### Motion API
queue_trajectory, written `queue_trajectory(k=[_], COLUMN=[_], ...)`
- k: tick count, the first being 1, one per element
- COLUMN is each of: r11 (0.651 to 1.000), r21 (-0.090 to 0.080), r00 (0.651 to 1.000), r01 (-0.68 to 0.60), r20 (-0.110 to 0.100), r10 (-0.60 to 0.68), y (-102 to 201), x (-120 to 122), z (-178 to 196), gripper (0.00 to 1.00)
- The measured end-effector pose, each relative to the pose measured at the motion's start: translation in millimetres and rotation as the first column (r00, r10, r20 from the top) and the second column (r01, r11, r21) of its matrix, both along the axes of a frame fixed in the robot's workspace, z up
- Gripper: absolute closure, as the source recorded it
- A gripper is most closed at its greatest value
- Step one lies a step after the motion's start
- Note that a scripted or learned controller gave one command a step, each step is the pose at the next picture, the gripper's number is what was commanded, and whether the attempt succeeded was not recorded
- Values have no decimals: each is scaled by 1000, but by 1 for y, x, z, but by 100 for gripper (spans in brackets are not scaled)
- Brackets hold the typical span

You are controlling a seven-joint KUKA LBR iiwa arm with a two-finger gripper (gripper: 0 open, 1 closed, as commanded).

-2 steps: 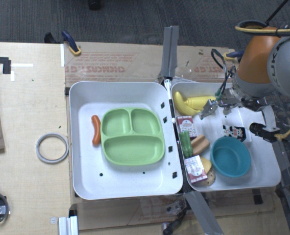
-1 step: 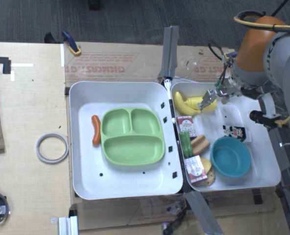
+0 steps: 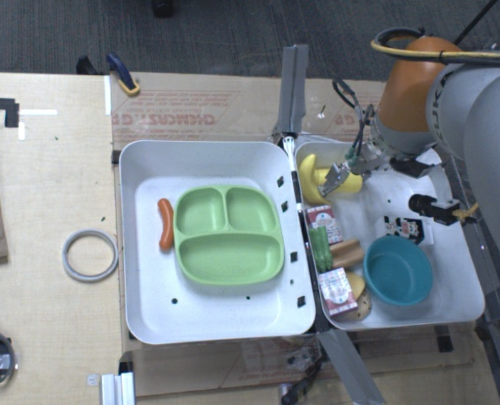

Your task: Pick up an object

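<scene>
Right bin, far corner: end effector (image 3: 338,178) over upright-lying banana (image 3: 310,175); grip state unclear.

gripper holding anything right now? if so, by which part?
Cannot be told. The gripper sits right at the yellow banana in the right bin, overlapping it, but no object shows clearly between its fingers.

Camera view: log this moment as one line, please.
phase: reaching | gripper: over right bin, at banana | grasp: unconfirmed | left bin: green plate, orange sausage
</scene>
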State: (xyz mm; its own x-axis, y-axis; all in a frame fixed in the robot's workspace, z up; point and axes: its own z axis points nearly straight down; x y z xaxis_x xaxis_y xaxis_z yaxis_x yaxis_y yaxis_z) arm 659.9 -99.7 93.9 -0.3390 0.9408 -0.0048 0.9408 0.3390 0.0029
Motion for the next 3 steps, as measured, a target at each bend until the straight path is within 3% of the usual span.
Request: queue_trajectory(k=[1,2,3], r11=[1000,1000,1000], r21=[-7,3,3], r00=[1000,1000,1000], r01=[6,-4,-4], r20=[-16,-3,-4], r10=[-6,4,4], y=[-7,46,46], x=[-4,0,-1], z=[7,98,98], gripper=[100,100,0])
